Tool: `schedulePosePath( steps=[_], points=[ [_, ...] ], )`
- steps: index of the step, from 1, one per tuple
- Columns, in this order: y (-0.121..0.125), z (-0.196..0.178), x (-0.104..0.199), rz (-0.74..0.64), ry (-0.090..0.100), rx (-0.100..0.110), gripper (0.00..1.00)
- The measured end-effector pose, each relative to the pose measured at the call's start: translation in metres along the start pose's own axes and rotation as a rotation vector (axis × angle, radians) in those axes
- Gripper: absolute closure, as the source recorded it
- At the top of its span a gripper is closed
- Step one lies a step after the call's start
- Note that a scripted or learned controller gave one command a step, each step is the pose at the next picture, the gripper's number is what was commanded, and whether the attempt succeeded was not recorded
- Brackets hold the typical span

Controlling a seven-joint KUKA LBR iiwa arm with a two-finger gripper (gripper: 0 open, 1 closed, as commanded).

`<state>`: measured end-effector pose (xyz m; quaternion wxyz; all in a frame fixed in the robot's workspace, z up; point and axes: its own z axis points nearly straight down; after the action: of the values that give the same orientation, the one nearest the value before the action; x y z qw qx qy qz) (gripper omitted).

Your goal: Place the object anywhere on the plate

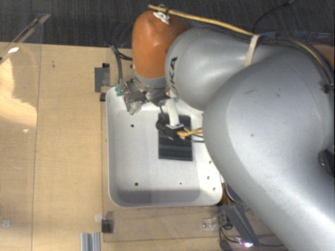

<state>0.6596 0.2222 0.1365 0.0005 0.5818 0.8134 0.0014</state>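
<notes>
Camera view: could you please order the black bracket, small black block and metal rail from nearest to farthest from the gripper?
From the gripper:
1. Black bracket, beside the bin, upper left.
2. Small black block, below the bin, lower left.
3. Metal rail, at the bottom edge.

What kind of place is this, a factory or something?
Probably a robotics lab: a grey robot arm reaches over a white bin on a wooden bench, beside dark carpet.

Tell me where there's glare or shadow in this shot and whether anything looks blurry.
Camera view: bright glare washes the bench at left; a soft grey shadow lies along the near wall of the white bin; the arm, close to the lens, looks soft and hides the right side.
</notes>
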Motion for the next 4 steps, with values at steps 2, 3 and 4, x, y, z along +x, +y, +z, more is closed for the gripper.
schedulePosePath(
  steps=[2,3,4],
  points=[
    [-0.088,-0.052,0.019,-0.684,-0.002,-0.007,1.00],
    [0.005,-0.093,0.013,-0.695,-0.001,-0.007,1.00],
    [0.003,0.000,0.013,-1.095,-0.001,-0.005,1.00]
  ],
)
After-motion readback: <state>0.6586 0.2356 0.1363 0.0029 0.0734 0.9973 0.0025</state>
